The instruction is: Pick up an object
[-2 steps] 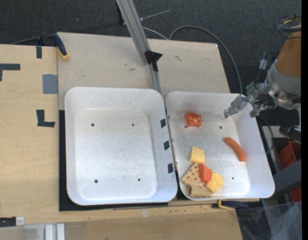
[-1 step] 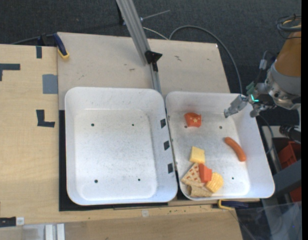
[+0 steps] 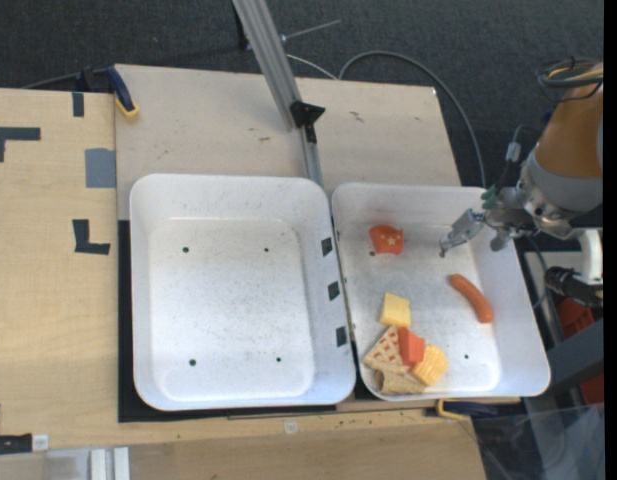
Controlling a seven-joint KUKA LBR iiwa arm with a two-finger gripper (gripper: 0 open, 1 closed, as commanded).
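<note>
Fingers on your gripper (image 3: 466, 230) look slightly apart with nothing between them, pointing left and down over the upper right part of the right bin (image 3: 508, 368). Your arm (image 3: 568, 158) leans in from the right, wrist tilted. Below the gripper lies an orange sausage (image 3: 471, 297); to its left sits a red piece (image 3: 386, 239). A yellow block (image 3: 395, 310) and waffle-like pieces (image 3: 388, 353) cluster near the front edge.
</note>
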